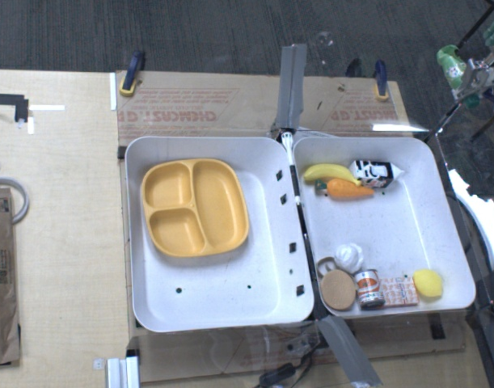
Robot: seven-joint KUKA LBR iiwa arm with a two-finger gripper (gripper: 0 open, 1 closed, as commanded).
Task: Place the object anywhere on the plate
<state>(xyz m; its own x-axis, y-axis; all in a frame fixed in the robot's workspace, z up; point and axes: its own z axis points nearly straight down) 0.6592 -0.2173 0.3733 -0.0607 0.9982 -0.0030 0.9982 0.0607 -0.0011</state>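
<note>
Pale wooden desk (61,217), far left: one brown paper bag (0,273) lying flat at the edge, one grey ring (19,196) just above it, one small black L-shaped piece (12,103) further back. Behind the bins: one brown cardboard sheet (198,111) with red lettering, held by a blue clamp (134,67) at its left end and a second blue clamp (381,78) at its right end. Left bin (206,297), white and shallow: one yellow plate (196,207) with three compartments, sitting in the upper left part of the bin, nothing on it. Right bin (392,233), touching the left bin along the middle seam, holds every loose item. Far side of it: one banana (327,172), one orange carrot (346,189) just in front of and touching the banana, one black-and-white carton (373,171) lying beside both. Near side: one small white object (349,256), too blurred to name; one round brown disc (338,289) just below it; one small can (369,288) upright beside the disc; one flat printed packet (400,292) next to the can; one lemon (428,284) at the right end of that row. Which of these is the task's object cannot be told; all lie in the right bin, well apart from the plate. Upper right, off the desk: one green object (450,61) among metal parts.
</note>
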